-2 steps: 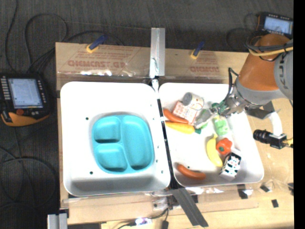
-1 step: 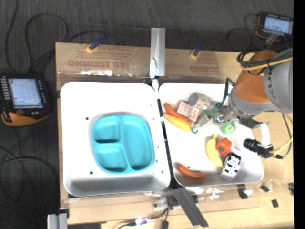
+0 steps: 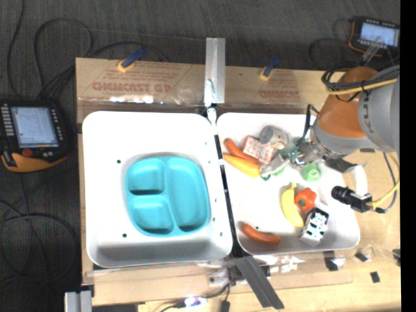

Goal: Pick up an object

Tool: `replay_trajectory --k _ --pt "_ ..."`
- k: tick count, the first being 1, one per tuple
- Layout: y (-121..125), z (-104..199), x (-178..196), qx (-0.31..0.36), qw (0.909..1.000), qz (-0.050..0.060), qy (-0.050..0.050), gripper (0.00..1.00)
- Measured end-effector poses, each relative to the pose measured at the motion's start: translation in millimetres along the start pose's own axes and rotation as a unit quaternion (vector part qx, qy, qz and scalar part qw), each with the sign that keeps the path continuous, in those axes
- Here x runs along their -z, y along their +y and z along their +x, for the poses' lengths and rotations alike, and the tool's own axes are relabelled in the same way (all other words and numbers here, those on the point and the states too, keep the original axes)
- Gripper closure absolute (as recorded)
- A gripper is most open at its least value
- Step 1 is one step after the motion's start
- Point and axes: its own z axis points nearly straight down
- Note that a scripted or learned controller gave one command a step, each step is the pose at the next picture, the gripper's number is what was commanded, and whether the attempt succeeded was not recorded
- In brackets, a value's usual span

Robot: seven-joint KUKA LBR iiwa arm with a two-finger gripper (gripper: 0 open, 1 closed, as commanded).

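The claw, grip state impossible to tell, sits so near the green piece it might knock it aside.

Glossy white plastic bins, smooth turquoise plastic tray

Arm: cut off by the right edge.
Gripper: fingers blurred among the toys, state unclear.

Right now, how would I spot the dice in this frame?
Look in the right bin, at its near right corner. The dice is a white cube with black spots, beside the banana; nothing else there is black and white.
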Motion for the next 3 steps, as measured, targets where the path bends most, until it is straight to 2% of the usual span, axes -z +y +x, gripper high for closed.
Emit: replay_trajectory --k 1,2,3 --pt "61.9 -28.4 -13.2 0.016 0.9997 0.020 0.007 0.00" --pt "63.9 -32.0 -2.8 0.014 0.9998 0.013 0.000 1.00" --pt "85.3 -4.4 100.8 -0.047 0.9988 0.012 0.000 1.00"
